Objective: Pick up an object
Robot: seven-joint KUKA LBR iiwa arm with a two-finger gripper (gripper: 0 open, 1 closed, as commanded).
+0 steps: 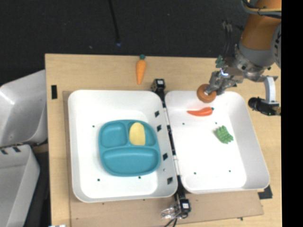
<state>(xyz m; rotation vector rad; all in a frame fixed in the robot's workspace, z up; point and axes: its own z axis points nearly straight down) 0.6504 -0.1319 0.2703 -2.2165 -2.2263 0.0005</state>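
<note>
- The red pepper (pixel 200 111) lies in the right bin (pixel 246 174), long axis left-right, just below-left of the pincer.
- The pincer (pixel 218 82) hovers at the bin's far rim, a brown doughnut (pixel 206 93) seemingly held at its tip.

Bright even overhead light, slightly soft.

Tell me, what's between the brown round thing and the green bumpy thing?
The red chili pepper lies between the brown donut and green toy, in the camera view.
</note>
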